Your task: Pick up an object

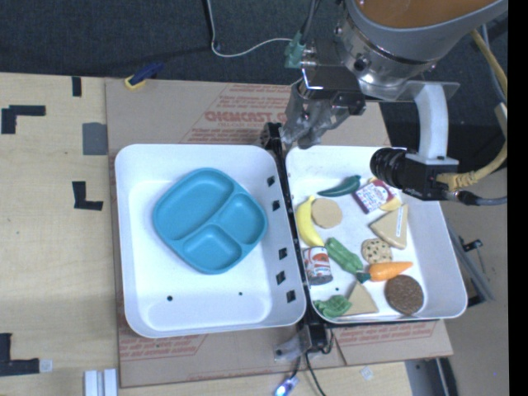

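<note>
blue divided plate [209, 219] alone in left bin [132, 221], toy food like banana [308, 223], carrot [388, 270] in right bin [441, 254], gripper [307, 126] up top, can't tell its grip

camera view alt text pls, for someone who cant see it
A grey robot arm's hand hangs over the back edge where two white bins meet. The left bin holds a blue divided plate; the right bin holds toy food, including a banana and a carrot.

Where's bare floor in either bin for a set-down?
Left bin: a bare strip along the near wall, below the blue tray. Right bin: a bare patch at the far-left corner, under the gripper. Crowded from the banana to the cookie.
</note>
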`<action>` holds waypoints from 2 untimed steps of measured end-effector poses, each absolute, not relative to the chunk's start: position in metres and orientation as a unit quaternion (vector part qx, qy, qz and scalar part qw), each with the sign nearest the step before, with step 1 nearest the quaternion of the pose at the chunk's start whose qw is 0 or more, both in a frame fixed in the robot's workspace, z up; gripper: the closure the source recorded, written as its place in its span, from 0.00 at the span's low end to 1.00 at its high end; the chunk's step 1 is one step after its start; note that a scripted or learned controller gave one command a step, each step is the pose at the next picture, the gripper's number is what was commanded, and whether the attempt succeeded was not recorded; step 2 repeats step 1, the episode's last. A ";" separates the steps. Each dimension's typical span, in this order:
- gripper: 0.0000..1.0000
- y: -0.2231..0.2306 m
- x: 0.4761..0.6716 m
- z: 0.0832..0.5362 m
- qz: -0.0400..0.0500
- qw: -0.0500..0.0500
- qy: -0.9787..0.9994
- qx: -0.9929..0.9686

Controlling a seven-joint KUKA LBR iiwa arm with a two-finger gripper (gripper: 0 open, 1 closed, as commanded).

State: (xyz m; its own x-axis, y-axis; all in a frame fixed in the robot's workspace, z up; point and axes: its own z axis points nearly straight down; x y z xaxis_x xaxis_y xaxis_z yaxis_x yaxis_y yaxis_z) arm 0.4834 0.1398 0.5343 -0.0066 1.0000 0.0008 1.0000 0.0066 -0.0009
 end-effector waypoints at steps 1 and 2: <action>1.00 0.091 0.483 0.445 0.005 0.003 -0.706 -0.708; 1.00 0.091 0.483 0.445 0.005 0.003 -0.706 -0.708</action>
